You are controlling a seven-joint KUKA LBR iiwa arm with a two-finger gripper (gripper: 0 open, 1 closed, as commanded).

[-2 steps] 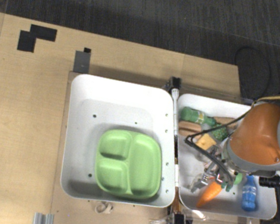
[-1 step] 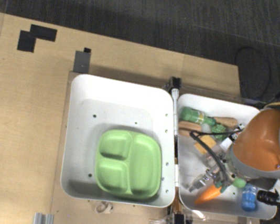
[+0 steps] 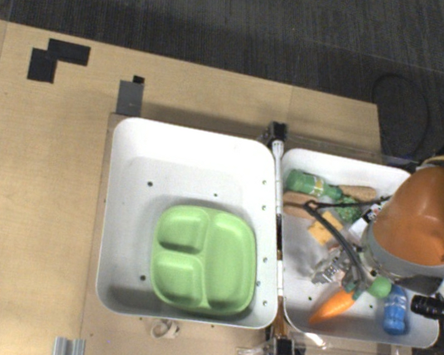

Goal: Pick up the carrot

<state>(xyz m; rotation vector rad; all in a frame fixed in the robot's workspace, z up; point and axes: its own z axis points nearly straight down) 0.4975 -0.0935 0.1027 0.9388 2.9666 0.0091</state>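
Metal fingers of the gripper (image 3: 346,279) hang low in the right bin (image 3: 308,229), with their tips just over the leafy end of the carrot (image 3: 332,307). How far apart they stand I cannot tell; the tangle of cables and the wrist above blur them, and nothing shows plainly clamped between them. The carrot lies near the front wall of that bin, its orange point aimed toward the near left corner and its green top (image 3: 378,287) up by the tool, so the reach seems aimed at the thick end, where there is more to pinch. Just to its right stands a blue bottle (image 3: 395,312), close enough to be nudged if the tool drifts. Farther back in the same bin lie a green bottle (image 3: 313,185) and a brownish piece (image 3: 359,192), well clear of the work. Above the wrist sits the orange band of the arm (image 3: 417,218), which leans in from the right. The left bin (image 3: 126,198) holds a green divided plate (image 3: 206,256), apart from all this.
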